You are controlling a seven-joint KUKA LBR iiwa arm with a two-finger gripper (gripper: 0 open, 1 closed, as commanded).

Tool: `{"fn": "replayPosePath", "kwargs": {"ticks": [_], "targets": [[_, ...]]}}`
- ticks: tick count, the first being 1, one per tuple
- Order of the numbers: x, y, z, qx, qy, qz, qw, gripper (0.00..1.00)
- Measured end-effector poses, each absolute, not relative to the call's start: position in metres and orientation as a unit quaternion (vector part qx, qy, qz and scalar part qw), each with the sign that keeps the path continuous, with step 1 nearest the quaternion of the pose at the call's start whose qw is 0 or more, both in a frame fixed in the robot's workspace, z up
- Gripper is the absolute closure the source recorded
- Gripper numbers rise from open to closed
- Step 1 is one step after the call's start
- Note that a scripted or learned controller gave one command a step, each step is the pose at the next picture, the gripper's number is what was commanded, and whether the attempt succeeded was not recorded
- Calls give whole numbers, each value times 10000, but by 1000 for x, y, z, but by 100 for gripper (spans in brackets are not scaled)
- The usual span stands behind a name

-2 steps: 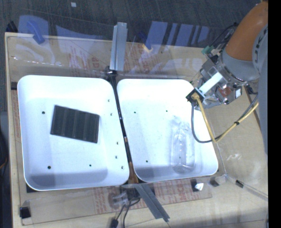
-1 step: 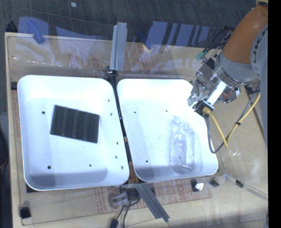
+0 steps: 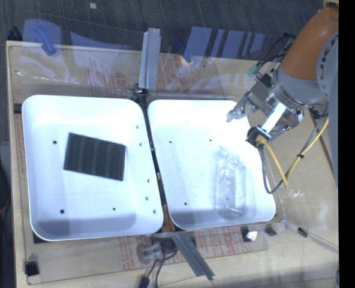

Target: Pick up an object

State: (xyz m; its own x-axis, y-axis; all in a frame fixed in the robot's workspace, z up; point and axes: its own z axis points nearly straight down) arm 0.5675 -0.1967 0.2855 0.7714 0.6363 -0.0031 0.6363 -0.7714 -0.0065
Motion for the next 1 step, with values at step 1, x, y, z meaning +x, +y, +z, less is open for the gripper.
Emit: {"fn": "replayPosePath", "kwargs": {"ticks": [1], "targets": [[525,-205,365,-9194,-3933,4,1,0]]}}
